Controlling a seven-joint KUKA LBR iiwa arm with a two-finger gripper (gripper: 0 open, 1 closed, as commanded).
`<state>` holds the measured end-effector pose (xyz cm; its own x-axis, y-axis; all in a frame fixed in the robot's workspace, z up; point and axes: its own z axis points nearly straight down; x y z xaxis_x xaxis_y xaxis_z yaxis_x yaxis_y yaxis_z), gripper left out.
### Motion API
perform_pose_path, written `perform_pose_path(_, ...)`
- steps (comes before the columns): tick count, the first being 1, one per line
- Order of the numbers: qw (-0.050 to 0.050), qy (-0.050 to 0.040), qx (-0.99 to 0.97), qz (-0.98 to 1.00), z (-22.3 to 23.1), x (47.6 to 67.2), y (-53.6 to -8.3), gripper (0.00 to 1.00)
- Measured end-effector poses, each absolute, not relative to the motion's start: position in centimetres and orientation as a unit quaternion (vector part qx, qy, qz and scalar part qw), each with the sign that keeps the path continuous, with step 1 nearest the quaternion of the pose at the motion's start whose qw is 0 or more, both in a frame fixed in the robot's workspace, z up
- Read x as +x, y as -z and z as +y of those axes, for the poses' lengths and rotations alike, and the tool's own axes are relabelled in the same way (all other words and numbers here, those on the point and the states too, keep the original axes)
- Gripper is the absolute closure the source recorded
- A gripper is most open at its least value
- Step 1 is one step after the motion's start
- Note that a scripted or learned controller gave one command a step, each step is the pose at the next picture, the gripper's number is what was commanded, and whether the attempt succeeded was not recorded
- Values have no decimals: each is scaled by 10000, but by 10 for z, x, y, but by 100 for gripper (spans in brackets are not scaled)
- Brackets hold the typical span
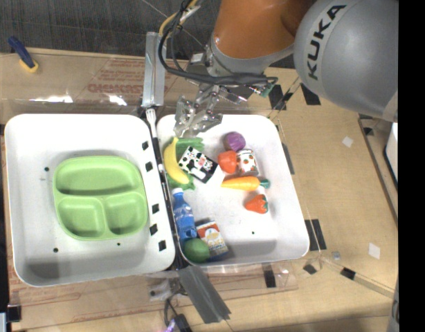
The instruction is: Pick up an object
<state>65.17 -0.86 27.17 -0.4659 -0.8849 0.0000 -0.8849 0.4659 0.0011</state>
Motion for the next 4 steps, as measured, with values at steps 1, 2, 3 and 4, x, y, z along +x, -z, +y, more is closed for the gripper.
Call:
perform_pose_path(1, 6, 8, 6943, -7197, -55, 633, -245, 100)
perform_pose_path(2, -13, -2, 8056, -5925, -110, 657, -257, 100)
perform_pose_path(3, -6, 19, 8898, -4563, -141, 640, -257, 100)
perform_pose_path(4, -14, 22, 9604, -2786, -182, 638, -201, 100)
